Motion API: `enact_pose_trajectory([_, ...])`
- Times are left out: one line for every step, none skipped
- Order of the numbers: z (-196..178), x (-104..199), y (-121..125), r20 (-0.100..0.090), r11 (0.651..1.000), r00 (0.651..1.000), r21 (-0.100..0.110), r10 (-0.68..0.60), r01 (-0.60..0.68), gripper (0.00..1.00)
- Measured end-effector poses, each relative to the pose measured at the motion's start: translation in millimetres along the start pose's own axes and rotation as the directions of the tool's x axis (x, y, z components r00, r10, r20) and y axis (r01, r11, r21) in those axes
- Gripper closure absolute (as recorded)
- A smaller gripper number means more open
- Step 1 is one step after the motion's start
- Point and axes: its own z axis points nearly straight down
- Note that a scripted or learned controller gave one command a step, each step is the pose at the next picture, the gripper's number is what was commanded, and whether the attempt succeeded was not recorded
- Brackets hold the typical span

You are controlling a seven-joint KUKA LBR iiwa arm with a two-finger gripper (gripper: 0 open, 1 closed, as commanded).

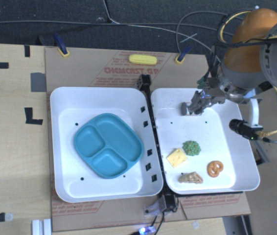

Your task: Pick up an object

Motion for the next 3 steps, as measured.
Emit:
enact_pose_trajectory([15, 52, -9, 0.001, 1.000, 1.000, 0.002, 0.001, -0.001, 1.00])
enact_pose_trajectory([14, 94, -20, 0.001, 1.000, 1.000, 0.001, 0.001, -0.001, 1.00])
enact_pose_trajectory([18, 150, -24, 0.001, 1.000, 1.000, 0.002, 0.000, 0.000, 1.00])
